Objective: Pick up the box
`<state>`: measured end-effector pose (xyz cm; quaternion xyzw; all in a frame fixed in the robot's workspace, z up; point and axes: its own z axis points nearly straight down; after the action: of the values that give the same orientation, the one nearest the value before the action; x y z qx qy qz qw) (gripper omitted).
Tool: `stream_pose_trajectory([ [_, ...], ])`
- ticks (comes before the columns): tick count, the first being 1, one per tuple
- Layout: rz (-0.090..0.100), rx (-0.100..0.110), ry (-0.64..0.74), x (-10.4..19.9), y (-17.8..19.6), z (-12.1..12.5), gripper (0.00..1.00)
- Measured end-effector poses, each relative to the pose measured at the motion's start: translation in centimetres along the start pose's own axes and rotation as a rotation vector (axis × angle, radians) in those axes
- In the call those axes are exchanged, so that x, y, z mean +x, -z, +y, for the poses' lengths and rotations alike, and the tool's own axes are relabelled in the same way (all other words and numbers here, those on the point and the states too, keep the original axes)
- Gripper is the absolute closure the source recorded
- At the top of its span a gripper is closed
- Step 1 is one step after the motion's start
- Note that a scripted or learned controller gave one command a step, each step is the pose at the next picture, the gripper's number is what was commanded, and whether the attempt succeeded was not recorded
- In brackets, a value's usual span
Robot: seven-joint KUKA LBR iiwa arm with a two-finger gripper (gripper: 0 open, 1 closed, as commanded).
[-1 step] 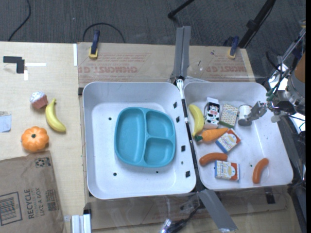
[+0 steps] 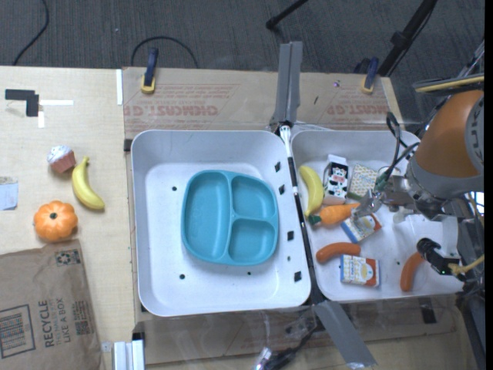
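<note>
Two white bins sit side by side; the left bin (image 2: pixel 146 230) holds a blue tray (image 2: pixel 229 217) with bare floor all round it. In the crowded right bin (image 2: pixel 385 293), the gripper (image 2: pixel 368 209) hangs at centre right of the frame, fingers clamped on a small box (image 2: pixel 365 225), beside a carrot (image 2: pixel 337 214). Another box (image 2: pixel 359 270) lies near the lower rim, between two sausages.

Left bin (image 2: pixel 146 230): tray (image 2: pixel 229 217) in middle. Right bin (image 2: pixel 339 290): banana (image 2: pixel 312 189) at left, carrot (image 2: pixel 337 214) beside it, sausage (image 2: pixel 337 251) below, box (image 2: pixel 359 270) near front edge.
</note>
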<state>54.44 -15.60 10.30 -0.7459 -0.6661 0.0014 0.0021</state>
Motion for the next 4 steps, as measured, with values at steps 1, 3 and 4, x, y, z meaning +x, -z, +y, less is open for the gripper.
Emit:
stream_pose_trajectory([
  [1,-0.003,-0.017,0.070,1.0,-0.8,-1.9,0.00],
  [3,-0.002,-0.014,0.067,0.9,-0.1,-1.8,0.00],
  [4,0.000,0.002,0.099,4.2,0.8,-6.2,0.00],
])
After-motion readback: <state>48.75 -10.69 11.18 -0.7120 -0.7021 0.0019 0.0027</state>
